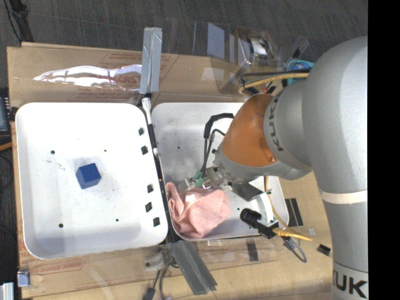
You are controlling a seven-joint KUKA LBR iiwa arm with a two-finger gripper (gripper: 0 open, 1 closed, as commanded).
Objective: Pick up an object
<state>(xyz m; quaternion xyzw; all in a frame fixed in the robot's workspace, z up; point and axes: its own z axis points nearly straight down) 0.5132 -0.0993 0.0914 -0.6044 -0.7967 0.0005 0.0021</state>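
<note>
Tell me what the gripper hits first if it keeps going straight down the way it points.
Most likely the crumpled pink cloth in the right white bin; the gripper sits at its upper edge, though depth is unclear.

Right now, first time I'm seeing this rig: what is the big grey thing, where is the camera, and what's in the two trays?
The big grey shape with the orange band is the robot arm, reaching in from the right. The one camera looks down at a slant from above the bench. Two shallow white bins sit side by side. The left bin holds a small blue cube. The right bin holds a crumpled pink cloth. The gripper is low in the right bin, just above the cloth; whether it holds anything is hidden.
</note>
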